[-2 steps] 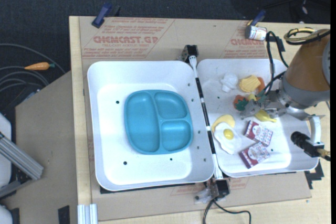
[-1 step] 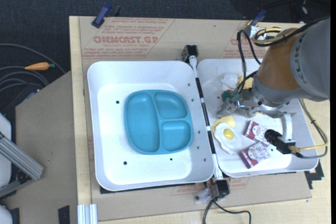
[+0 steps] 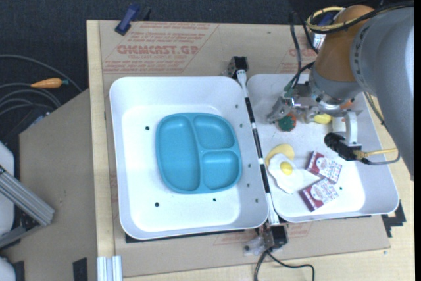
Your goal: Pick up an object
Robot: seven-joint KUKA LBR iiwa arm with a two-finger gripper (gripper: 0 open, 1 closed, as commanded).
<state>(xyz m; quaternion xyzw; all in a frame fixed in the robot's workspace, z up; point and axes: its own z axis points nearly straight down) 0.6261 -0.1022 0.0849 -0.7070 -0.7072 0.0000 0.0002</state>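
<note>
My gripper [image 3: 287,110] hangs low over the far left part of the right bin [image 3: 375,197], under the orange-banded wrist. A small green and red object [image 3: 286,121] lies right below it, touching or nearly touching. A small yellow piece [image 3: 321,118] sits just to its right. Nearer the front lie a toy fried egg [image 3: 284,169] and two red and white packets [image 3: 325,167] [image 3: 319,193].
The left bin [image 3: 131,207] holds a blue divided plate [image 3: 197,151]. A black clamp [image 3: 239,66] sits at the far end of the rim between the bins. The grey arm covers the right bin's far right corner. A blue item [image 3: 128,18] lies off the bench's far left.
</note>
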